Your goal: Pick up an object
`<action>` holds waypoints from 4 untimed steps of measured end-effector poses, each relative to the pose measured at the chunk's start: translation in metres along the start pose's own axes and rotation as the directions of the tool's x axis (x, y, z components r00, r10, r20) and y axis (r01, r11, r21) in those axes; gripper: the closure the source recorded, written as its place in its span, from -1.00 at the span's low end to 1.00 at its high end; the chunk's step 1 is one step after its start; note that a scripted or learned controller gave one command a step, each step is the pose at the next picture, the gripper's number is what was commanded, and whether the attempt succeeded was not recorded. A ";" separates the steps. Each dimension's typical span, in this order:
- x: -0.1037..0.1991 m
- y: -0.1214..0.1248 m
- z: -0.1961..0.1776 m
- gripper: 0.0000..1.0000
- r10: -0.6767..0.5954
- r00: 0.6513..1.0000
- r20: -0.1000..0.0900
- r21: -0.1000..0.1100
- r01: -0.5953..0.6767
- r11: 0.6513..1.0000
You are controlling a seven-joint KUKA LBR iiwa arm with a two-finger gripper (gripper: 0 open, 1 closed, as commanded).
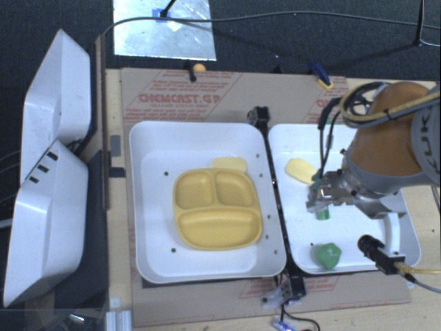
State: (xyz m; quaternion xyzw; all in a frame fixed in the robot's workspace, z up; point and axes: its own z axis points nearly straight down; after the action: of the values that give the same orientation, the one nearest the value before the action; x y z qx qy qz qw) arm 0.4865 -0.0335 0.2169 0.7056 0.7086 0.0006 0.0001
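From the overhead camera you see the claw [321, 200] low over the right bin [413, 243]; you cannot tell its opening or any hold. A pale yellow piece [300, 170] lies just up-left of it, a green object [327, 255] just below. Well left, the yellow divided tray [217, 209] fills the left bin [148, 185].

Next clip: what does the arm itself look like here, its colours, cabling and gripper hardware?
The arm has a rounded orange section above a grey wrist housing. Black and pale cables loop over its top and run down the side. The gripper is small, metallic grey, with a green spot at its lower end.
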 end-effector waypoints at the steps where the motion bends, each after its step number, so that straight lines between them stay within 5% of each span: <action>1: 0.015 0.000 0.009 1.00 0.002 1.000 0.000 0.001 -0.002 1.000; 2: 0.006 0.000 -0.023 1.00 0.005 1.000 0.001 -0.002 -0.005 1.000; 4: 0.022 0.000 -0.008 1.00 0.003 1.000 0.001 0.001 -0.003 1.000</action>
State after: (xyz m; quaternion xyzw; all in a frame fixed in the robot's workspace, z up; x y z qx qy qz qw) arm 0.4861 -0.0112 0.2250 0.7066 0.7076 -0.0001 -0.0002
